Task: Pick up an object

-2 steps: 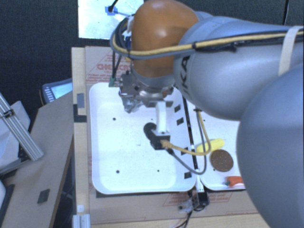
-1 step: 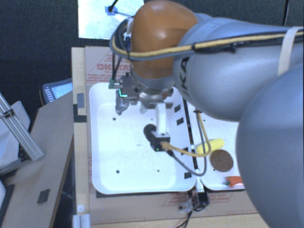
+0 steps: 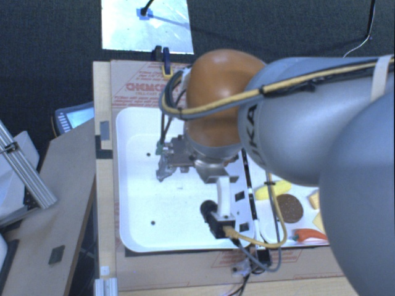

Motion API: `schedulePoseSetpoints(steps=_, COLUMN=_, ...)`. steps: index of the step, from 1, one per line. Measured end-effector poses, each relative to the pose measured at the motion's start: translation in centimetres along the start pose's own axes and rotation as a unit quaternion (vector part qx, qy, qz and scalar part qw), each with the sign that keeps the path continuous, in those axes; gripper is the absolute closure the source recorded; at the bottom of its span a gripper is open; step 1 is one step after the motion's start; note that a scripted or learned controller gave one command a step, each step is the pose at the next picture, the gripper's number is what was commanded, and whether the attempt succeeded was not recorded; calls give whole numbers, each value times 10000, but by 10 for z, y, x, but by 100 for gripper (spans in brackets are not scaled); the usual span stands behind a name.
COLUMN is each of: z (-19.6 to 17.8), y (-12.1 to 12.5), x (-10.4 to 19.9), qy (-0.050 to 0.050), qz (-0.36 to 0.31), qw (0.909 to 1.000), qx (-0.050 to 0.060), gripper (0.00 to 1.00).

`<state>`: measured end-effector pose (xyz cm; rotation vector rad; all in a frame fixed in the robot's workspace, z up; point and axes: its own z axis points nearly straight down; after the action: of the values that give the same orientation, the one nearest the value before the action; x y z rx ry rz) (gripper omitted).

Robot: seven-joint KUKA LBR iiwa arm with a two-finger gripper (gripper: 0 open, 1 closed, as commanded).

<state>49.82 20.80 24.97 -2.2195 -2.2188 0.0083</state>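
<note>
Bench: pale wood top on a dark floor, carrying a printed cardboard sheet (image 3: pixel 143 84) under two white bins; a reflective panel (image 3: pixel 147 15) lies at twelve o'clock.

Camera view. Left bin (image 3: pixel 133 184), centre. Arm (image 3: pixel 308 113), grey with orange band, enters from three o'clock and covers most of the right bin (image 3: pixel 264 226). Gripper (image 3: pixel 165 165) hangs low over the left bin's floor; whether it is open or closed cannot be told, and nothing is visibly held.

Candidate objects, right bin, four to five o'clock: yellow piece (image 3: pixel 270 192), brown disc (image 3: pixel 289 208), orange carrot-like piece (image 3: pixel 310 234). Judged light, rigid, smooth toy items, likely slippery; best gripped across the narrowest width, the carrot mid-body.
</note>
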Motion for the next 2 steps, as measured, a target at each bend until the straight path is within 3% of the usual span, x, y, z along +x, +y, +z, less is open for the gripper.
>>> schedulePoseSetpoints(steps=1, z=37, y=27, x=-55, qy=-1, qz=17, qw=10000, qx=-21, gripper=0)
schedulePoseSetpoints(steps=2, z=-1, y=21, x=22, qy=29, qz=-56, qw=10000, qx=-48, gripper=0)
